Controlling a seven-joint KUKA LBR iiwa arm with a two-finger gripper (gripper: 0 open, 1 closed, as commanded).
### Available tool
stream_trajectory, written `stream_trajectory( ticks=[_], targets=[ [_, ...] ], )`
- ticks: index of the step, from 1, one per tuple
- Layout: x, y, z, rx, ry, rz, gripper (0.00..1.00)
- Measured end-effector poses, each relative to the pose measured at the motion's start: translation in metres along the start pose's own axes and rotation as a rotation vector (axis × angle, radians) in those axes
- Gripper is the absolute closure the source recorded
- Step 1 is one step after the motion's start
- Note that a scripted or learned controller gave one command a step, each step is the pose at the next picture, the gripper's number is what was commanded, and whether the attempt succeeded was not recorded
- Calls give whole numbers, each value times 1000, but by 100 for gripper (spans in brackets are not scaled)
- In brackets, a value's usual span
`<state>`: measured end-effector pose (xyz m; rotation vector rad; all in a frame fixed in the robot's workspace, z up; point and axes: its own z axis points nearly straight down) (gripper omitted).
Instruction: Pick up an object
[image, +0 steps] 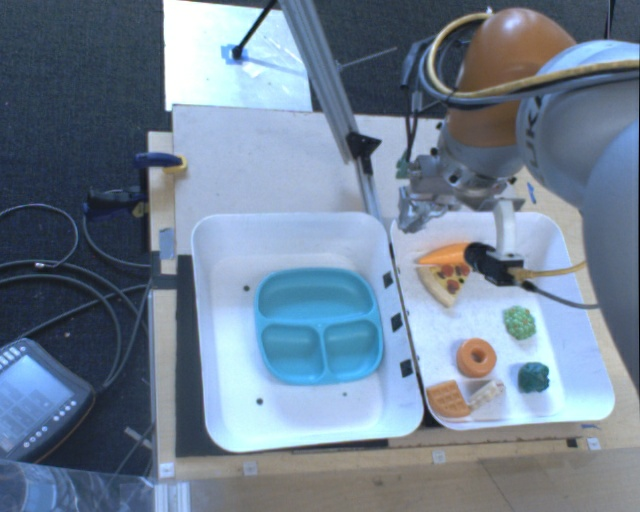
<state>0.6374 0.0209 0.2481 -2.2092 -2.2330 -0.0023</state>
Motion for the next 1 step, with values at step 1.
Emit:
stream_trajectory(
  ticks=[1],
  targets=[
    [53, 18, 16, -1, 1, 0, 100]
  ],
)
